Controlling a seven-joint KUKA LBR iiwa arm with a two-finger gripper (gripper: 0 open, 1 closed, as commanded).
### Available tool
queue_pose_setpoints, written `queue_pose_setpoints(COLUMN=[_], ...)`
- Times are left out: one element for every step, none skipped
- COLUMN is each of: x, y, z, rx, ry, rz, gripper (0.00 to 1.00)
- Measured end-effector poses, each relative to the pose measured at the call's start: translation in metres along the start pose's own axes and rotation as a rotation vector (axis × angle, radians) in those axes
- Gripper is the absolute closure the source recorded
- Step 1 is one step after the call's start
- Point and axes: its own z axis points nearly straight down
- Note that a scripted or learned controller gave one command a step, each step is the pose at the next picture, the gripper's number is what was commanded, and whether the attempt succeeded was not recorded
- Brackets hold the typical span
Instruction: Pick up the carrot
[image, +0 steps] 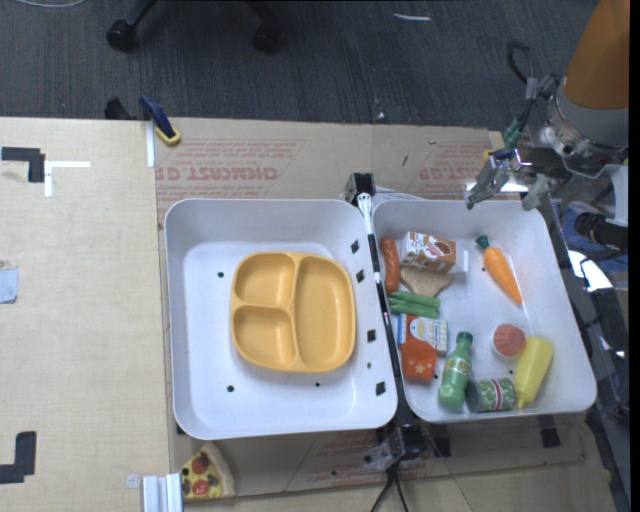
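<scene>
The carrot (500, 272), orange with a small green top, lies slantwise in the right bin (560, 395), near its far right side. My gripper (508, 188) hangs above the bin's far rim, a short way beyond the carrot and apart from it. Its fingers are spread, so it is open, with nothing between them. The arm's orange band (600, 50) shows at the top right.
The right bin also holds a snack carton (430, 250), a hot dog (390, 264), green beans (414, 303), a strawberry (418, 362), a green bottle (455, 370), a can (491, 394), a yellow bottle (532, 368) and a red round piece (508, 340). A yellow divided plate (293, 310) sits in the left bin (190, 300).
</scene>
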Motion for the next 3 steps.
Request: queue_pose_setpoints(x=[-0.064,-0.088,-0.089], y=[-0.04,-0.016,-0.015], z=[0.123,0.198,0.189], rx=[0.001,0.001,0.0], ry=[0.0,0.004,0.003], rz=[0.105,0.114,0.115], gripper=[0.0,0.0,1.0])
